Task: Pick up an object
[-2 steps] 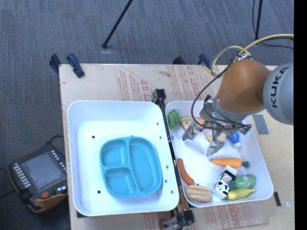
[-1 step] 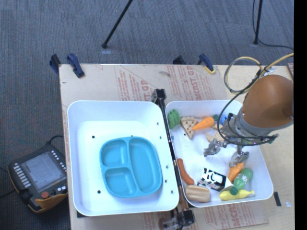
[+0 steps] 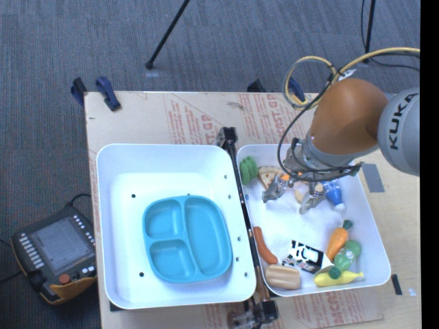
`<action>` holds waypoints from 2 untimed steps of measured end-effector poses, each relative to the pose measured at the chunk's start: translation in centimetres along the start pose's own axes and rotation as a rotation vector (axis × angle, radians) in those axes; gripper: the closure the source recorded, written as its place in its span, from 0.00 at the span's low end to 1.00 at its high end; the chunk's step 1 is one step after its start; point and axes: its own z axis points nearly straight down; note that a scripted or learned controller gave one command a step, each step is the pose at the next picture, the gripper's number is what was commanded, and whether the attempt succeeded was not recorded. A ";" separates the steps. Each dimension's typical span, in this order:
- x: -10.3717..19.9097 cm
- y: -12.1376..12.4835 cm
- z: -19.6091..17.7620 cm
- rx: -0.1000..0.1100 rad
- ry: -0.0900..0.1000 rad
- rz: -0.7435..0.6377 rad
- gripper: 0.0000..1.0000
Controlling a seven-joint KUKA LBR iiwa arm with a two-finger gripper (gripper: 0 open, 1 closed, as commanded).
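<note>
1. Nearest us, at the right bin's (image 3: 376, 219) 6 o'clock edge, we see a bread roll (image 3: 283, 277).
2. Our gripper (image 3: 293, 199) hangs fingers spread, nothing between them, toward the bin's 12 o'clock.
3. At 9 o'clock from it sits a green toy (image 3: 247, 169).
4. We see a blue tray (image 3: 186, 238) in the left bin (image 3: 113, 184).

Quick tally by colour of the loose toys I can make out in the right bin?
Green: 2, one at the top left, one lower right
Orange: 1, carrot
Yellow: 1
Red-brown: 1, sausage
Tan: 1, bread
Black-and-white: 1
Blue: 1
Total: 8
</note>
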 end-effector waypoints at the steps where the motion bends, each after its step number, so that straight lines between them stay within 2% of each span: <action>1: -2.0 2.3 0.0 -0.001 0.001 0.042 0.00; 2: -0.9 4.2 0.0 -0.001 0.002 0.280 0.00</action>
